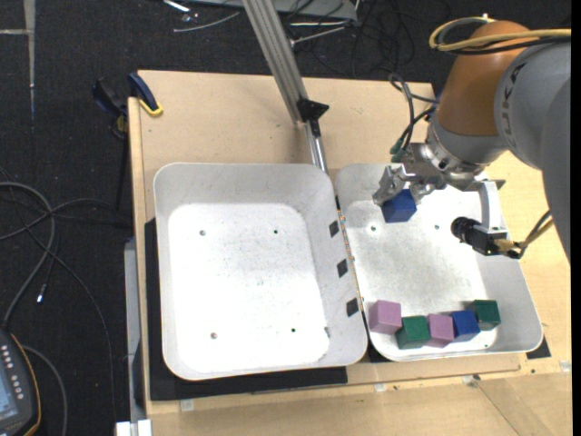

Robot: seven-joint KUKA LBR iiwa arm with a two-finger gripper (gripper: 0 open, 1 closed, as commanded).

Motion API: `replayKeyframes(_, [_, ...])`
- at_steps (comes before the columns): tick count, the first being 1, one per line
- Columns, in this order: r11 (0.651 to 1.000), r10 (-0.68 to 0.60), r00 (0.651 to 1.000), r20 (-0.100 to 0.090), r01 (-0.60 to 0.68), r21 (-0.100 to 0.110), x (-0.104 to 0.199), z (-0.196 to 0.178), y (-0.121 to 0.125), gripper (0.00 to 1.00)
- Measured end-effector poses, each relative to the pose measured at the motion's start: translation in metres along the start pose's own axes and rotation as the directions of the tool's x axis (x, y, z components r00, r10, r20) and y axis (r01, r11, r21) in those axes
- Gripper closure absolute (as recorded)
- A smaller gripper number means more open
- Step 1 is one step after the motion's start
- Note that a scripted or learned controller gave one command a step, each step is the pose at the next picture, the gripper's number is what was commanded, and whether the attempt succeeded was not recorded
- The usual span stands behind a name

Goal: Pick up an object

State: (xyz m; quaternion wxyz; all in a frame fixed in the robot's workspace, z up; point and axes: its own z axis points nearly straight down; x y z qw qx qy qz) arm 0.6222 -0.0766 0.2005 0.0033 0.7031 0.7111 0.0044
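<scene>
My gripper (402,195) hangs over the far left part of the right bin (508,275). It is shut on a blue block (399,211), which sits between the two grey fingers and looks lifted off the bin floor. Along the near edge of that bin lies a row of blocks: a purple block (386,316), a green block (413,331), a second purple block (441,327), a blue one (465,322) and another green one (487,312).
The left bin (182,198) stands beside the right one, their rims meeting near the middle. A metal pole (281,57) slants in from the top to the bins' far junction. A black fitting (477,234) juts from the arm over the right bin.
</scene>
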Motion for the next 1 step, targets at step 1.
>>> replayKeyframes(1, [1.0, 0.001, 1.0, -0.001, -0.001, 0.009, 0.0804, 0.006, 0.0186, 1.0])
